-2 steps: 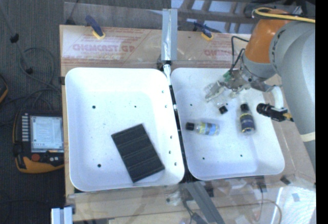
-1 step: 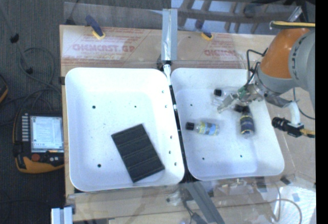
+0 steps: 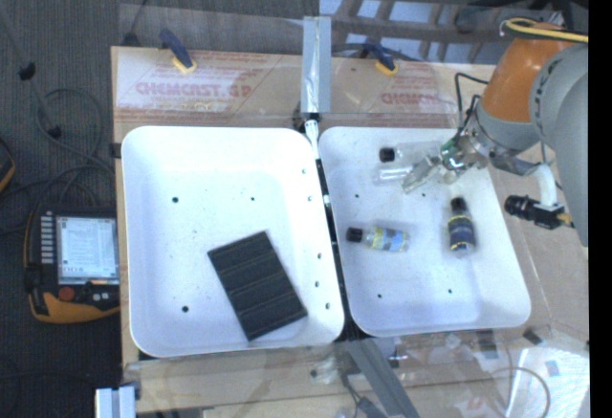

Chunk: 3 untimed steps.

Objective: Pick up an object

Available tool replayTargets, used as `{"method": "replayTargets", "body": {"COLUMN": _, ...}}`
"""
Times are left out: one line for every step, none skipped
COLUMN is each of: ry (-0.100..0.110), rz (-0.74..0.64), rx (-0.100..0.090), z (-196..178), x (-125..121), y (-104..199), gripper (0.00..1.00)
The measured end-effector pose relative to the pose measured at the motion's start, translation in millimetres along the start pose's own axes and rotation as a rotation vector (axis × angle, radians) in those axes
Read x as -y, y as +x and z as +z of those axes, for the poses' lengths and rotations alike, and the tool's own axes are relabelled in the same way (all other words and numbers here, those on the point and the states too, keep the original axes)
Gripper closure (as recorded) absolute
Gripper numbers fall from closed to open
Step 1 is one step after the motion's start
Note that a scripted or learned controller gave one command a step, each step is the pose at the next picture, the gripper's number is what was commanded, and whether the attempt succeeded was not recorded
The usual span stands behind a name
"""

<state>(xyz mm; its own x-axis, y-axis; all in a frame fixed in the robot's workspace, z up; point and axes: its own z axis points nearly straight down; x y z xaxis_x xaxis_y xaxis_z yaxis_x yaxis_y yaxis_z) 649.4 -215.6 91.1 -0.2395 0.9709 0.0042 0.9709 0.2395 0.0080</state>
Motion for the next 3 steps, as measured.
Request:
{"method": "replayTargets", "body": {"ry": -0.005, "rz": -0.082, "rx": 0.005, "z": -1.0, "x": 53.4, "y": 11.4, "gripper": 0.0}}
{"method": "replayTargets", "body": {"ry": -0.009, "rz": -0.081, "rx": 0.009, "z": -10.3, "x": 52.4, "y": 10.9, "gripper": 1.0}}
{"method": "replayTargets", "body": {"ry": -0.009, "rz": -0.081, "rx": 0.009, "z": -10.2, "x": 52.5, "y": 11.1, "gripper": 0.0}}
